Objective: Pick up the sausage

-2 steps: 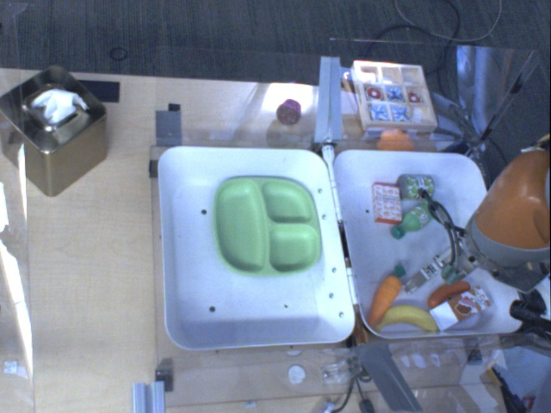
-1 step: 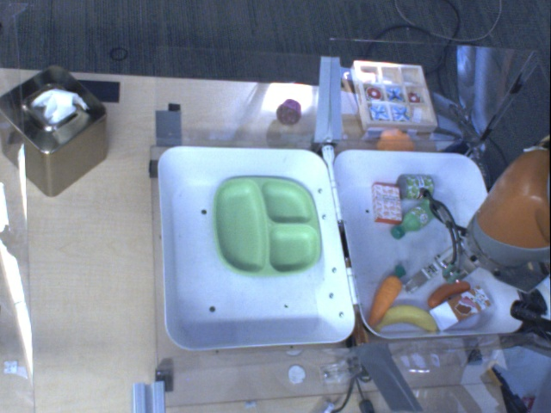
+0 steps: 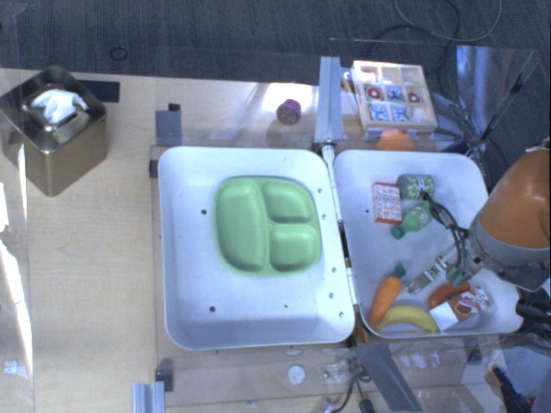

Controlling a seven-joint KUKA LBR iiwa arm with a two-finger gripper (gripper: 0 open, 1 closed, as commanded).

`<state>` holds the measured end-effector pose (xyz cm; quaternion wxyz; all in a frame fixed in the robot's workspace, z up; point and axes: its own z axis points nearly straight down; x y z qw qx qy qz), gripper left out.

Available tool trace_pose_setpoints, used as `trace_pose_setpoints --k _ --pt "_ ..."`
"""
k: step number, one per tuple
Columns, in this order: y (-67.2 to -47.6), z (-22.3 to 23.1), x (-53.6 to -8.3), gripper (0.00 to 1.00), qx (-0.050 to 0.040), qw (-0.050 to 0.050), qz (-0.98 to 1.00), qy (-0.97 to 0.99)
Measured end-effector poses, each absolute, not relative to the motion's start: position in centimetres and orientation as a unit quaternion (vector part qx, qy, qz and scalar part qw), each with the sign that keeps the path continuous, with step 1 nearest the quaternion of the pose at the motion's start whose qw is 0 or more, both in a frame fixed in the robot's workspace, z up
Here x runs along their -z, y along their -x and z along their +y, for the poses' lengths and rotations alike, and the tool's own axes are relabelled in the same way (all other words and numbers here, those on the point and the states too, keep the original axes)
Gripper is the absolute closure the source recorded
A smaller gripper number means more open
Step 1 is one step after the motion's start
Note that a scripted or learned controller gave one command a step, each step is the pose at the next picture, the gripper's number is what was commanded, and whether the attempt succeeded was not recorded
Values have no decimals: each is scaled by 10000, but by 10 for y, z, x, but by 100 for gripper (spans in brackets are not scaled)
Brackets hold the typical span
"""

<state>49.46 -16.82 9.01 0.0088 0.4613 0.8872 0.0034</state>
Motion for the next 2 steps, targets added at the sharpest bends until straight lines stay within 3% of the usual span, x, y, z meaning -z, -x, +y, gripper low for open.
trace_pose_setpoints --k 1,2 --pt "-500 -169 -101 100 -39 150 8876 -4604" --pt "-500 -169 -101 0 -39 149 8874 -4607"
